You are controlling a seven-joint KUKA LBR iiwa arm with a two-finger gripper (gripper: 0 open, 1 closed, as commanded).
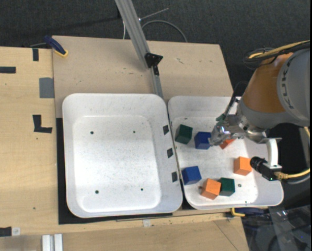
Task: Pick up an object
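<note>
Gripper (220, 135) was low in right bin (197, 104), beside red-orange block (226, 143) at bin centre, blue cube (202, 140) just at its 9 o'clock. Finger state: cannot tell. Block sat under fingertips, likely intended pick; nothing visibly held.

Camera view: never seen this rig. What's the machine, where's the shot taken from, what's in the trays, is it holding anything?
It is a single shot from a fixed camera above the bench, looking down at a slant. The grey machine with the orange band entering from the right is a robot arm; its hand is low over the right bin. That bin holds small blocks: a dark green block, a blue block, a second blue block, an orange block, another orange block touching a second green block, and a reddish piece right at the hand. Whether that piece is gripped cannot be told. The left bin sits alongside.
</note>
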